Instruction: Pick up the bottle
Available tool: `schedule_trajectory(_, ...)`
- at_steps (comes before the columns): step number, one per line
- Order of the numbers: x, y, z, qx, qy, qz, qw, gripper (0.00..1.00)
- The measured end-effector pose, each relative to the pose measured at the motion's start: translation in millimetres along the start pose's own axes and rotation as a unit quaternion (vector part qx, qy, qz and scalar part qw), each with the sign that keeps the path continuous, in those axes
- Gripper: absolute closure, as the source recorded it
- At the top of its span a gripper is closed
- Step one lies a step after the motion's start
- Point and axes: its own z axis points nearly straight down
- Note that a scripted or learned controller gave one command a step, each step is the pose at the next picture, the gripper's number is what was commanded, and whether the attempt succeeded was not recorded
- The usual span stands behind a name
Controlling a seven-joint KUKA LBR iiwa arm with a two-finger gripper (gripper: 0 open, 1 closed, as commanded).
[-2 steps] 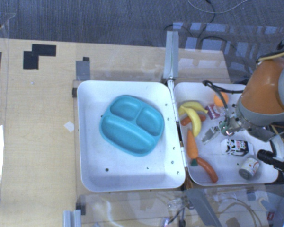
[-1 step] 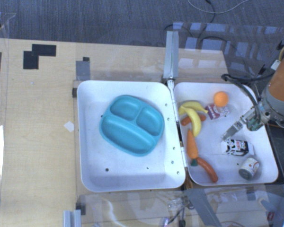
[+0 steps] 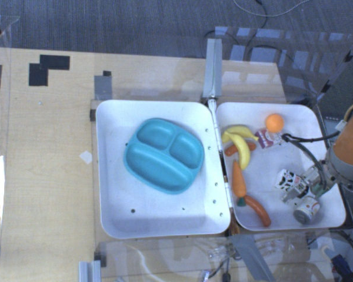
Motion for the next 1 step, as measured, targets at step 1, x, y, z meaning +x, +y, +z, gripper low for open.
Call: schedule_trajectory(1,0.1,-0.1,0.1,0.0,0.0,0.0,1.0,0.0)
